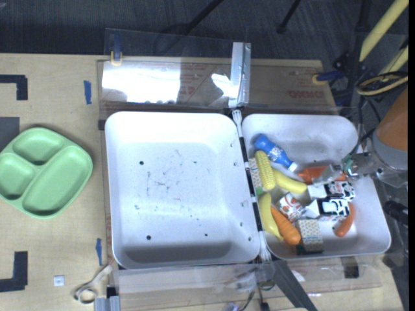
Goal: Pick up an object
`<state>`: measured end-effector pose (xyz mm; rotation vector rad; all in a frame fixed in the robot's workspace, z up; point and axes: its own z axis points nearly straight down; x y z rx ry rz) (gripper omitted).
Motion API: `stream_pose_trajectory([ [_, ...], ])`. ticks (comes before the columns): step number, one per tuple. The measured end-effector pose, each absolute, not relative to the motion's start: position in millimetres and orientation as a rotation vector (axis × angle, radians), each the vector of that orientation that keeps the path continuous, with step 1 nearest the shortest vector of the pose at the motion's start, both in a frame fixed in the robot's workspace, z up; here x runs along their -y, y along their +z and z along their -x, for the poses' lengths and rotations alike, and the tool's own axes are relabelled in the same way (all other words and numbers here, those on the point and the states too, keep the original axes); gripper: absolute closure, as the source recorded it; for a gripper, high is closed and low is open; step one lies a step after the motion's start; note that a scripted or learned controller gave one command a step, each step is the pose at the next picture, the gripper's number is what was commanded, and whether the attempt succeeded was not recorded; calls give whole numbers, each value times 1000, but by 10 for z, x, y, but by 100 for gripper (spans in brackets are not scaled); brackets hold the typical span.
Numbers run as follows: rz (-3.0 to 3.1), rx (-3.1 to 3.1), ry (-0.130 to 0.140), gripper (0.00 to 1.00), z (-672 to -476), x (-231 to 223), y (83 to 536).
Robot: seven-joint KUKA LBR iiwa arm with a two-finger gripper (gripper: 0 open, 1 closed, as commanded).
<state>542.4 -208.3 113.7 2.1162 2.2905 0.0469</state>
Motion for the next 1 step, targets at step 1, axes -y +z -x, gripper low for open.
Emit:
stream_pose_trajectory([
  [1, -2113, -2288, 53, 100, -5444, 2072, 1246],
])
